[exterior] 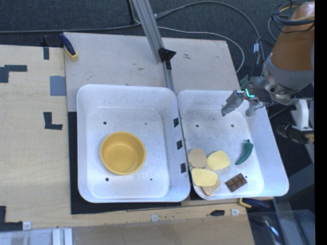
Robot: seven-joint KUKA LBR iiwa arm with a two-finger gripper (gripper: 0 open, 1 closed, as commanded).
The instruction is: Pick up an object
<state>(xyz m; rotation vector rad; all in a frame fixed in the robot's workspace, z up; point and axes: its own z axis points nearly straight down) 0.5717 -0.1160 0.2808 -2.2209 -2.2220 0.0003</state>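
A curved green pepper [244,152] lies near the right wall of the right bin [271,152], beside a square brown chocolate piece [236,182], two smooth yellow slices [218,160] and a round tan disc [197,158] clustered at the bin's front. The gripper [239,105] hangs above the bin's back right corner, its two fingers spread apart with nothing between them. A glossy yellow bowl [122,153] sits in the left bin [87,137], both bins speckled white.
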